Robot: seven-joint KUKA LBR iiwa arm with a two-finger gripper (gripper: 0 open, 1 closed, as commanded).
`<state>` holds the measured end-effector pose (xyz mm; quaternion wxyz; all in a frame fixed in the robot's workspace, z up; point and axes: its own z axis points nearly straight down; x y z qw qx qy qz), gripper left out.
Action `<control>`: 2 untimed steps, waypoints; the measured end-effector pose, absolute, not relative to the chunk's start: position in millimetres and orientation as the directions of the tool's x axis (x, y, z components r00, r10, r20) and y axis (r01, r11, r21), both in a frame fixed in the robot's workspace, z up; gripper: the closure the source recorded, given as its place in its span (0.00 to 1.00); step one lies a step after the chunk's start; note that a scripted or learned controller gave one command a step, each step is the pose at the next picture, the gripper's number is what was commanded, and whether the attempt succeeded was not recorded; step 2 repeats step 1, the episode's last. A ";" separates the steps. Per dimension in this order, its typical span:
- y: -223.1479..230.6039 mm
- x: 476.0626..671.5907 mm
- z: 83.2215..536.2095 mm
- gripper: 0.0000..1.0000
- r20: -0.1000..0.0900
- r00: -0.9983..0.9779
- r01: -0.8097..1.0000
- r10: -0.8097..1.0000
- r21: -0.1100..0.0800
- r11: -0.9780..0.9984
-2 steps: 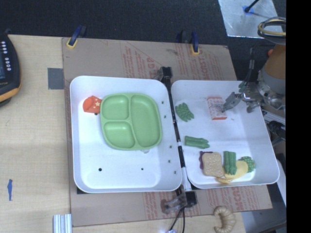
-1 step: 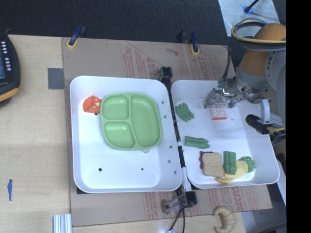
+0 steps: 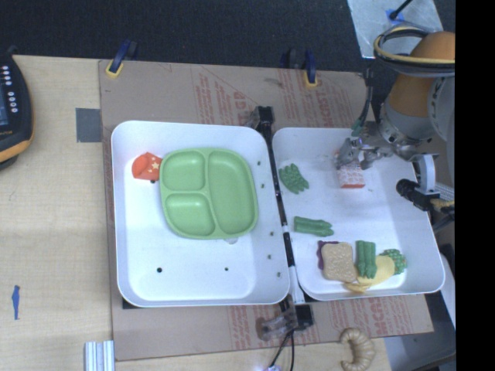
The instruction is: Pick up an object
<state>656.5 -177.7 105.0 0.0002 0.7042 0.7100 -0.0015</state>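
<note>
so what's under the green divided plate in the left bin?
The green plate lies on the left bin's white floor. A red object pokes out at its upper left edge, partly covered. Anything else beneath the plate is hidden.

A: State the arm position.

B: The arm (image 3: 414,91) enters from 3 o'clock. The gripper (image 3: 353,154) is above the right bin (image 3: 387,215), at that bin's 12 o'clock sector, directly over a small white-and-red object (image 3: 352,178).

A: Other right-bin contents?

B: Two green pieces, one (image 3: 293,178) at 10 o'clock and one (image 3: 312,226) just left of centre. At 6 o'clock: a bread slice (image 3: 337,261), a green piece (image 3: 365,258), a yellow piece (image 3: 377,275) and a broccoli piece (image 3: 394,260), clustered and touching.

A: Left bin?

B: The left bin (image 3: 139,269) holds a green divided plate (image 3: 209,192). A red object (image 3: 145,166) touches the plate at its 9 o'clock edge.
</note>
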 end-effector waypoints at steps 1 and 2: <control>-90.9 626.6 173.2 1.00 0.003 -0.012 1.000 1.000 -0.001 0.012; -90.9 626.6 173.2 1.00 0.003 -0.012 1.000 1.000 -0.001 0.012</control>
